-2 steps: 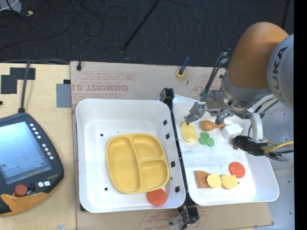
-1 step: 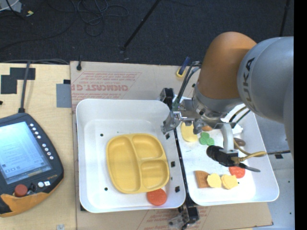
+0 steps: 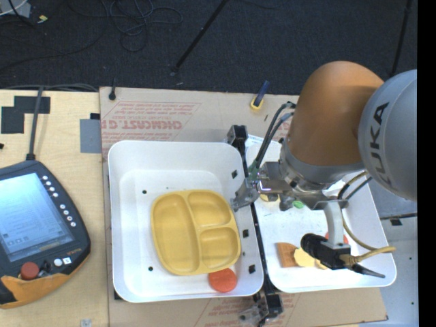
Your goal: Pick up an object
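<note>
A smooth, red-orange rounded piece [image 3: 223, 279] lies nearest the viewer, in front of the pincer [image 3: 246, 195], in the left white bin [image 3: 129, 203]. An orange wedge [image 3: 286, 254] lies front-right of the pincer, in the right bin [image 3: 306, 281]. A glossy yellow three-compartment tray [image 3: 194, 231] lies just left of it. The pincer seems to hang over the bins' shared edge; whether it is spread or pressed together cannot be told.

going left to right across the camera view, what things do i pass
control pendant → yellow divided tray in the left bin → orange piece in the right bin
</note>
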Robot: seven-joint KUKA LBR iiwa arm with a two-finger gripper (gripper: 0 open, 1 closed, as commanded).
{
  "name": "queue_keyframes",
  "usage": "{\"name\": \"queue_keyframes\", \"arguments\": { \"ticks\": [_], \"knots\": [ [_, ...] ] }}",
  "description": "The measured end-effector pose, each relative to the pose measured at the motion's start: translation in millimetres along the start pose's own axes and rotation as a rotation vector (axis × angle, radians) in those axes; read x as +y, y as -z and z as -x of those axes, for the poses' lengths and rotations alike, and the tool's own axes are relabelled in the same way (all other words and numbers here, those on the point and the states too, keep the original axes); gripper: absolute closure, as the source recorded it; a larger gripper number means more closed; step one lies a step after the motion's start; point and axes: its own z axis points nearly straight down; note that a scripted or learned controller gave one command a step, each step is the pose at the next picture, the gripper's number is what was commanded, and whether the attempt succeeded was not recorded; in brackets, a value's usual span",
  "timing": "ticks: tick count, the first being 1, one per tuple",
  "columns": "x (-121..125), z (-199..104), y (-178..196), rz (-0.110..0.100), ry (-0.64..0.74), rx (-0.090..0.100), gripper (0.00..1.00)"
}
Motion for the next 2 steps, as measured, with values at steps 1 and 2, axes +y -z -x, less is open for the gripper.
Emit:
{"name": "queue_keyframes", "arguments": {
  "ticks": [1,2],
  "knots": [
    [2,2,7,-0.003,-0.003,-0.001,1.00],
    [-21,25,122,0.015,-0.003,-0.001,1.00]
  ]
}}
